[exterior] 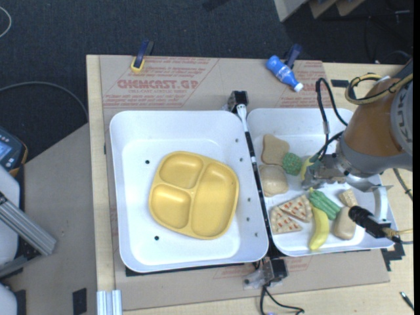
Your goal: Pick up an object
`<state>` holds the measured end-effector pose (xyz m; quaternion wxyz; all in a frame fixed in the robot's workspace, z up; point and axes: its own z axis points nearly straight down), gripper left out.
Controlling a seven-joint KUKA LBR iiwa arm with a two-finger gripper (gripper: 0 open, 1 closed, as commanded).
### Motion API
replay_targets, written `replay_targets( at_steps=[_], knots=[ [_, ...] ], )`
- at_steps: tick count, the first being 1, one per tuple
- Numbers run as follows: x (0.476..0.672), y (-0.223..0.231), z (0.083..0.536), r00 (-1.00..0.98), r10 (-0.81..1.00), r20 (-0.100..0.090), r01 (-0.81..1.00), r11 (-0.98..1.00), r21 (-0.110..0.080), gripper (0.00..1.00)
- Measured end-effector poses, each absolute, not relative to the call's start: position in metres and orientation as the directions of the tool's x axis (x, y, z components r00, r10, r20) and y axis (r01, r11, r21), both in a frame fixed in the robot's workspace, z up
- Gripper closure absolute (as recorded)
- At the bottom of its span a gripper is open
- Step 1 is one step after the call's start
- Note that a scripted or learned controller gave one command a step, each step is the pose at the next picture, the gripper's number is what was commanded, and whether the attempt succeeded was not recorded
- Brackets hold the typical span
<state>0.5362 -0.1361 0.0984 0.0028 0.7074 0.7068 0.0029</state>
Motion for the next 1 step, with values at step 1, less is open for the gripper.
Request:
replay_targets(
  at_steps=[1],
  knots=[
    [0.5336, -0.136, 0.1418, -0.001, 1.0, -0.002, 1.0, 0.001, 0.005, 1.0]
  ],
)
